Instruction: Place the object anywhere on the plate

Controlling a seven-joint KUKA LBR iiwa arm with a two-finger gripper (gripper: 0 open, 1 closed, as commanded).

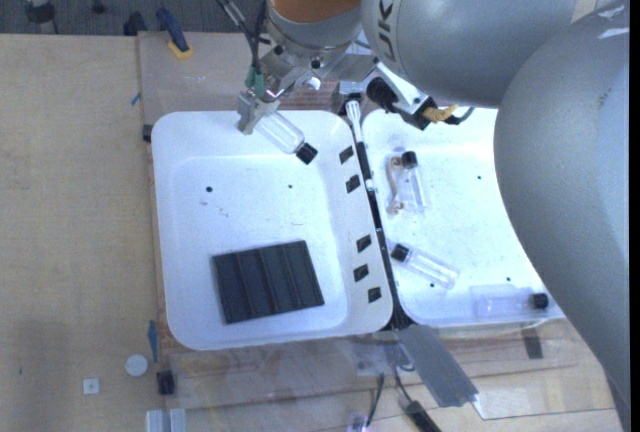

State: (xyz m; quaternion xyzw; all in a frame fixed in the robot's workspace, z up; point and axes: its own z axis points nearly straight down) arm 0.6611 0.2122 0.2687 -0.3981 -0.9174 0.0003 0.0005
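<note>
One word reads on the grey arm (pixel 470 10): "KUKA", partly cut off. Pincer (pixel 262 108) is clamped on a clear vial w/ black cap (pixel 283 135), held tilted over the left bin's (pixel 180 220) far edge. Black ribbed plate (pixel 267 281) lies nr the front.

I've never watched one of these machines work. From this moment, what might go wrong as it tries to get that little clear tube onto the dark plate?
1. The clear tube sits at the very tip of the gripper, near the left bin's far rim; it might slip.
2. The dark plate lies at that bin's near end, so a drop now would likely miss it.
</note>
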